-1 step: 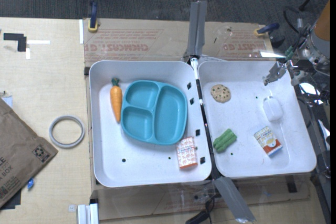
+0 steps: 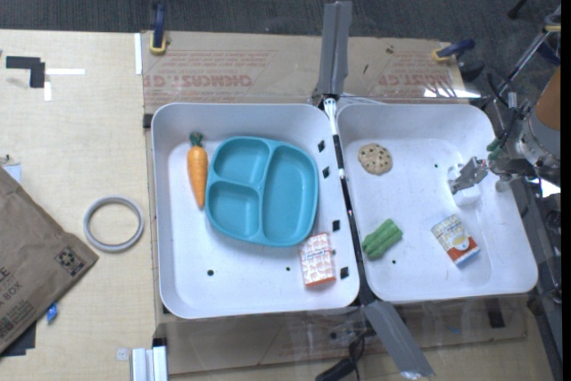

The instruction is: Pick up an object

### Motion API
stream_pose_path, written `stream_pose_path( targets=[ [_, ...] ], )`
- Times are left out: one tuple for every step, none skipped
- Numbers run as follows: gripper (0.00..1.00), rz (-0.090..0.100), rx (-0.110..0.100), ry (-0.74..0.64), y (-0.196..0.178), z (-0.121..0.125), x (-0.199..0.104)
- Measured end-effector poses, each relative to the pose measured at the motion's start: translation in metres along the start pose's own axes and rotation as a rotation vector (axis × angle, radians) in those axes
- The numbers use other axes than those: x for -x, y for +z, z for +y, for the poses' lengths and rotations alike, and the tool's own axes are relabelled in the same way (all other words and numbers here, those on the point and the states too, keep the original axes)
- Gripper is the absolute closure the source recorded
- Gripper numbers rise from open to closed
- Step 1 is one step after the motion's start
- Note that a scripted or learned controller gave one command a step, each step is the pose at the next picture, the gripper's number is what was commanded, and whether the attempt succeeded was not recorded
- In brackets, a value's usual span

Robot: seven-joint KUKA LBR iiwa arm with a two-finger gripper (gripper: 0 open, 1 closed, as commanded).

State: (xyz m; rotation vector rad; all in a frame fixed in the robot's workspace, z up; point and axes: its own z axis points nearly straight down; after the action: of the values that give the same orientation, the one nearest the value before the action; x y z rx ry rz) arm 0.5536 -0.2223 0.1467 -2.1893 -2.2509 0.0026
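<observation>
Camera view shows the gripper (image 2: 467, 177) over the right bin (image 2: 419, 285), its finger state unclear. Nearest is the carton (image 2: 454, 240); descending squarely over it would suit best.

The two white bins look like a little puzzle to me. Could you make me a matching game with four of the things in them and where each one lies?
Things:
1. carrot
2. cookie
3. green toy
4. juice carton

Places:
A. right bin, near its front right corner
B. left bin, just left of the blue divided plate
C. right bin, towards the back left
D. right bin, front left, near the divider between the bins

Pairs: 1-B, 2-C, 3-D, 4-A
</observation>
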Motion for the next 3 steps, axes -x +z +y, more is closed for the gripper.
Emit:
stream_pose_path(
  targets=[
    [0.0,0.008,0.006,-0.073,0.052,-0.062,-0.007],
    [0.0,-0.004,0.013,-0.019,0.051,-0.072,-0.03],
    [1.0,-0.003,0.014,-0.018,0.041,-0.071,-0.03]
  ],
)
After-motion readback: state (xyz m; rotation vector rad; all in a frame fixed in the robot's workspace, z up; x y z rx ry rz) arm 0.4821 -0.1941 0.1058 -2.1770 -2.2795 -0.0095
